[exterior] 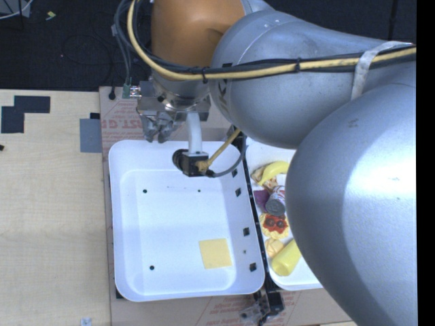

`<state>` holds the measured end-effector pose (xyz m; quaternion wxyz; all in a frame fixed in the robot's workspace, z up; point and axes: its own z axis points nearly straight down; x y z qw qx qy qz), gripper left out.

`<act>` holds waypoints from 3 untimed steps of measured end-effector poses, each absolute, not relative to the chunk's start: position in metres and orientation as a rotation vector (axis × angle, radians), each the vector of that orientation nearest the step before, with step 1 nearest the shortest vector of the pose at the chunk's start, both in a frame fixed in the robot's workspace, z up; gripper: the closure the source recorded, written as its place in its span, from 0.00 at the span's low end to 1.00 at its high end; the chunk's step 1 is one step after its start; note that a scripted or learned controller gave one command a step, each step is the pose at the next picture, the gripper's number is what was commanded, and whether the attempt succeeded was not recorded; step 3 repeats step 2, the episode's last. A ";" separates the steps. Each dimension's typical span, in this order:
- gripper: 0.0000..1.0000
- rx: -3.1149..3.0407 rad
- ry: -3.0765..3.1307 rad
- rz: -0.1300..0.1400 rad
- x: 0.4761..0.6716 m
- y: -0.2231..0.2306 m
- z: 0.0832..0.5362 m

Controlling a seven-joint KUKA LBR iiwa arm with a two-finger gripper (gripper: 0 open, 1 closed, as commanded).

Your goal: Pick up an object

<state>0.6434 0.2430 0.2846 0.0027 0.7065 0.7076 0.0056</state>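
A flat yellow square (216,253) lies on the floor of the left white bin (129,250), near its front right corner. The right bin (299,282) holds a pile: a yellow banana-like piece (272,172), a dark grey and red item (274,204), a red and yellow piece (274,225) and a yellow block (285,258). My gripper (158,129) hangs over the back rim of the left bin, near its back left corner, far from the yellow square. Nothing shows in it. A white tube with a black fitting (191,161) hangs beside it.
The big grey arm (326,107) covers most of the right bin and the view's right side. A black divider (249,209) runs between the bins. Bare wooden benchtop (47,216) stretches to the left. Yellow and black cables (136,39) loop above the wrist.
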 end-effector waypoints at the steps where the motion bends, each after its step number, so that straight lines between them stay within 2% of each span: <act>1: 1.00 2.227 2.228 -0.029 0.625 0.243 0.096; 2: 1.00 2.219 2.222 0.009 0.598 0.244 0.218; 3: 1.00 2.219 2.222 0.009 0.598 0.244 0.218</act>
